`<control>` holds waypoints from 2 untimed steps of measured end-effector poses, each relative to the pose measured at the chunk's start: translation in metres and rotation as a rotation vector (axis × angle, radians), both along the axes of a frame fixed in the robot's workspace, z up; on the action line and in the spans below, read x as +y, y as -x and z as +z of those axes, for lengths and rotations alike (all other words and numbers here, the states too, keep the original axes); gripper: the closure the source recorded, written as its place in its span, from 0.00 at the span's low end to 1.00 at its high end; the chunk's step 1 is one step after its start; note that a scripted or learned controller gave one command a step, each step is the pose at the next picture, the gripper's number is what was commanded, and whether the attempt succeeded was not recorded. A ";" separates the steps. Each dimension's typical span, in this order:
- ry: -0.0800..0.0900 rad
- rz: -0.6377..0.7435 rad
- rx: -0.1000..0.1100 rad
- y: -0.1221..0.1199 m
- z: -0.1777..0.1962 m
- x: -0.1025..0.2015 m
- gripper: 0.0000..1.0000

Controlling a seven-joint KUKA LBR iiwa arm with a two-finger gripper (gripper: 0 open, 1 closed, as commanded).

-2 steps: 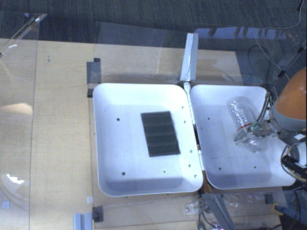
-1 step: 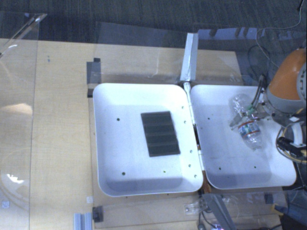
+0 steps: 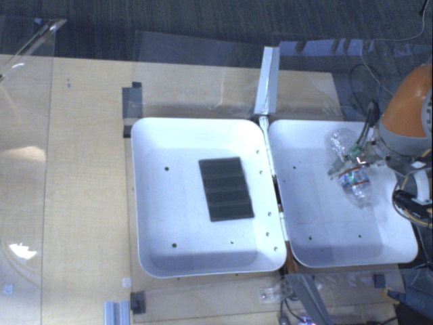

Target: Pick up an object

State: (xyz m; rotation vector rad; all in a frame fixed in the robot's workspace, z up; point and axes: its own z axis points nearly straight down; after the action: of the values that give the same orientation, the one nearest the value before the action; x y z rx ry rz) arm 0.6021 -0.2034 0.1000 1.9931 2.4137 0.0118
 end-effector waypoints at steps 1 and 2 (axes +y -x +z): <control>-0.003 0.039 0.026 -0.044 0.079 0.081 1.00; 0.001 0.152 0.004 -0.068 0.194 0.115 1.00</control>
State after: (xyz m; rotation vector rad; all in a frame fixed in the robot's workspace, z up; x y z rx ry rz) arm 0.6702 -0.0886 0.2944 1.8052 2.5609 0.0075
